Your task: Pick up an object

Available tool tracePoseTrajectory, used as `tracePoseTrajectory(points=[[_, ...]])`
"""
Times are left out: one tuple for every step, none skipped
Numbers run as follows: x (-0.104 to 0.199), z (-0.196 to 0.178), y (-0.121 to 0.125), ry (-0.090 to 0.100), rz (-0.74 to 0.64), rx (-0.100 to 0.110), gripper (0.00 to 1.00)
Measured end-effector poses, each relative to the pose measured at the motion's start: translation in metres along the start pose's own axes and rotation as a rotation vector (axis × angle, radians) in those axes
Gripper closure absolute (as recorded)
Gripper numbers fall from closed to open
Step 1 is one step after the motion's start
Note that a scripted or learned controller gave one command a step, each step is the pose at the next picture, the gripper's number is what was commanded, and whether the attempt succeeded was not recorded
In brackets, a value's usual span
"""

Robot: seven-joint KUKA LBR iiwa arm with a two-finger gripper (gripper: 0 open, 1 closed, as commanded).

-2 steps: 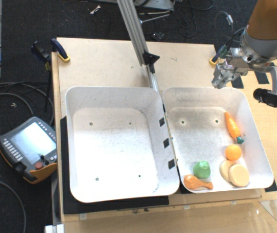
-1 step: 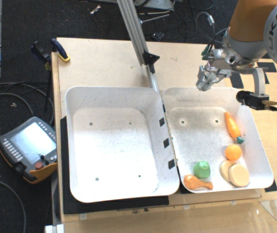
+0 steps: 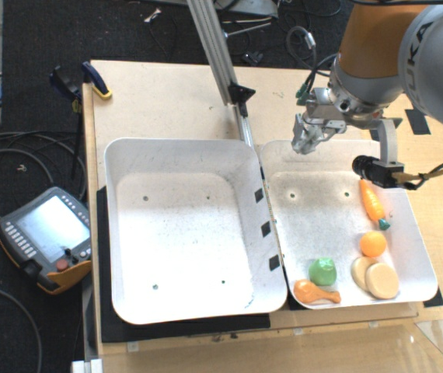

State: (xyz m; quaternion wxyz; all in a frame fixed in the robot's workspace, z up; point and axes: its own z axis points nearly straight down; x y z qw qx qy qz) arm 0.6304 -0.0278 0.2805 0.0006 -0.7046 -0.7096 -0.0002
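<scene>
Jaws [image 3: 308,142] hang over upper edge of right bin [image 3: 322,200] – can't tell how far open, nothing seen in them. Carrot [image 3: 372,203], orange [image 3: 373,244] lie lower right.

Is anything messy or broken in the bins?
Nothing looks spilled or broken. The carrot, orange ball, green ball and other toys all crowd the right bin's near corner.

A pale wooden desk [image 3: 167,99] stands on a dark floor [image 3: 27,37]. Black cables [image 3: 4,169] loop over the floor to the left, beside a grey and orange handheld controller [image 3: 47,239]. A slanted metal rail [image 3: 210,33] crosses the desk's far edge, with tangled wires [image 3: 268,22] behind it
</scene>
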Motion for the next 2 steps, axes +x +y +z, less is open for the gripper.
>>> tracePoseTrajectory(points=[[0.051, 0.021, -0.008, 0.000, -0.001, 0.002, 1.00], [0.104, 0.035, -0.023, 0.000, -0.001, 0.002, 1.00]])
